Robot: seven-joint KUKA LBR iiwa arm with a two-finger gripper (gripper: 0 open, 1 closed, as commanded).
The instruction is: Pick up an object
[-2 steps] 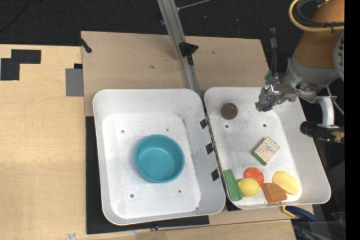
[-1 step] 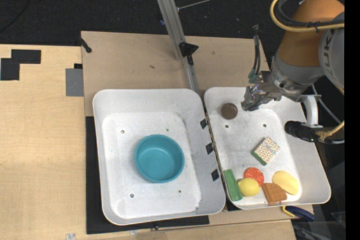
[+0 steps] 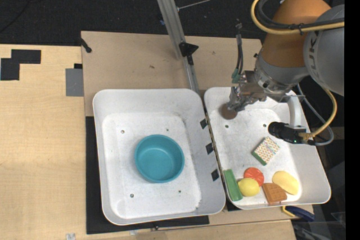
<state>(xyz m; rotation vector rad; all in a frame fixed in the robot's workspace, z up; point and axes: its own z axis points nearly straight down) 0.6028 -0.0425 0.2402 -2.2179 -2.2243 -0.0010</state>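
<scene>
Gripper (image 3: 232,105): hovering low at right bin (image 3: 315,168) far corner, beside a brown object (image 3: 228,112); jaws' state unclear. Remaining items lying clustered at near end; bowl (image 3: 160,158) sitting in left bin (image 3: 109,121).

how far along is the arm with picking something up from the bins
Done: the gripper is down at the right bin's far-left corner, over a small brownish object. In hand: nothing visibly lifted. Left: grasp and raise it; the toys near the front, such as the yellow lemon, lie untouched.
</scene>
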